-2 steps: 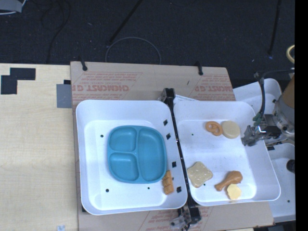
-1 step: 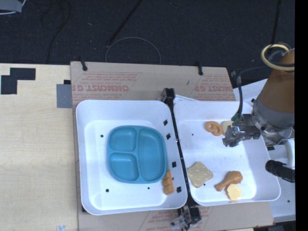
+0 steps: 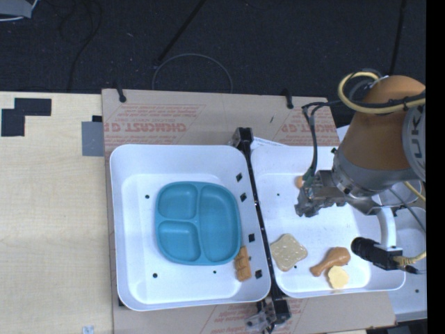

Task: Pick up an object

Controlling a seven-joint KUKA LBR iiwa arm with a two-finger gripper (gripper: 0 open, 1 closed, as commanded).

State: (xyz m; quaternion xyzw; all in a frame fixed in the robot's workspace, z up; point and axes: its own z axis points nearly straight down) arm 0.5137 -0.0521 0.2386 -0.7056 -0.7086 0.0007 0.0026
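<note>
In the left bin (image 3: 132,186) a blue divided plate (image 3: 197,223) lies flat, and a small brown food piece (image 3: 242,264) sits just beside its near right corner. In the right bin (image 3: 292,165), near the front wall, lie a pale cracker-like square (image 3: 288,251), a toy drumstick (image 3: 331,260) and a yellow slice (image 3: 338,277), close together. The gripper (image 3: 311,202) hangs above the far part of this bin, and whether it is clenched or released I cannot tell. I think it should choose the square, which lies a little apart, and come straight down on it.

Both bins, left (image 3: 132,186) and right (image 3: 278,186), appear as smooth white plastic with a slight sheen. The blue divided tray (image 3: 197,223) looks like smooth matt plastic. Beneath the bins lies printed brown cardboard (image 3: 181,117), matt, on a pale wood-grain bench top (image 3: 49,221).
</note>
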